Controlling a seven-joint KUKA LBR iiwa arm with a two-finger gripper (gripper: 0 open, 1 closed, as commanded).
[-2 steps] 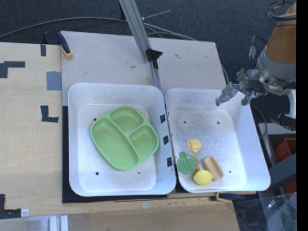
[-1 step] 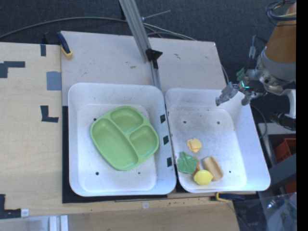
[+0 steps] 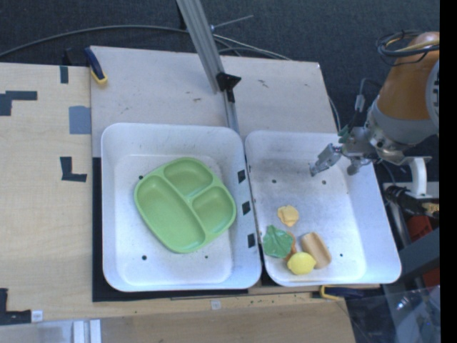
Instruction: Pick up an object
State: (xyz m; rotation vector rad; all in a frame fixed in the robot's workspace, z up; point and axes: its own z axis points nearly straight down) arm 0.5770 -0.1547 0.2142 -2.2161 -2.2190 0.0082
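Observation:
The right bin (image 3: 357, 191) holds four small toy foods near its front: a pale yellow piece (image 3: 288, 215), a green leafy piece (image 3: 278, 242), a yellow lemon (image 3: 301, 264) and a tan bread-like piece (image 3: 315, 249). My gripper (image 3: 335, 158) hangs over the far right part of this bin, well apart from those objects. Nothing is seen between its fingers. The orange-banded arm (image 3: 408, 91) reaches in from the right.
The left bin (image 3: 114, 191) holds a green divided plate (image 3: 185, 204). A grey metal pole (image 3: 203, 38) slants over the bench behind the bins. Cables lie on the dark floor beyond. A blue-and-yellow clamp (image 3: 95, 66) sits at the bench's far left corner.

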